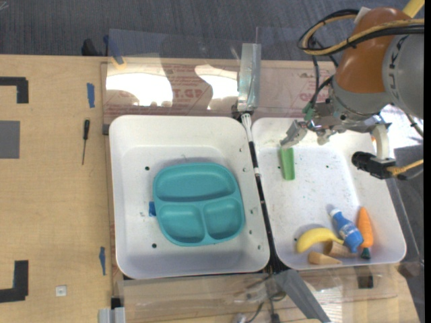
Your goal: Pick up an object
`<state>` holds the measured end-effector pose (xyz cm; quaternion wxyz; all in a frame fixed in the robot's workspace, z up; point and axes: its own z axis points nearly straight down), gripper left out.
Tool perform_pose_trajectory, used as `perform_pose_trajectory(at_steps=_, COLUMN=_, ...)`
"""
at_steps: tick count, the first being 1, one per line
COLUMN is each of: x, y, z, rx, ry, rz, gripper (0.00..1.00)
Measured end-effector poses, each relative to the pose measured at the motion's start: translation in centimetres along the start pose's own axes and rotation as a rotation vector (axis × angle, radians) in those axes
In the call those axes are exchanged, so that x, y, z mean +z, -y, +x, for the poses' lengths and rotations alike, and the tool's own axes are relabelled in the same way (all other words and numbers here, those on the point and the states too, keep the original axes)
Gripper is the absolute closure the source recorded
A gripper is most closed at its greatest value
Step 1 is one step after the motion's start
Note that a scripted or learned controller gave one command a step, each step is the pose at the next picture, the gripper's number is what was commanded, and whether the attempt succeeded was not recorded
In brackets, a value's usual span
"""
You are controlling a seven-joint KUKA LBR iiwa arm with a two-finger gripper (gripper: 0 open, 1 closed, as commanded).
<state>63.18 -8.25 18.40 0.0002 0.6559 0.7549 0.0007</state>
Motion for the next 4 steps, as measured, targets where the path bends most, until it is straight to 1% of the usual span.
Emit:
perform_pose_trajectory(at_steps=1, x=9.5, y=-0.5, z=-1.9, rx=-0.113, ry=0.003, rz=-0.008, gripper=0.0)
perform_pose_trajectory(at_steps=2, x=9.8, y=-1.8, z=-3.4, rx=0.093, ry=0.002, rz=-0.003, gripper=0.0)
perform_pose_trajectory(at_steps=3, x=8.4, y=-2.0, z=-3.4, rx=0.092, ry=0.004, rz=-0.011, gripper=1.0)
perform_pose_trajectory(at_steps=4, x=-0.7, y=0.7, z=5.1, rx=0.043, ry=-0.001, rz=-0.011, gripper=1.0)
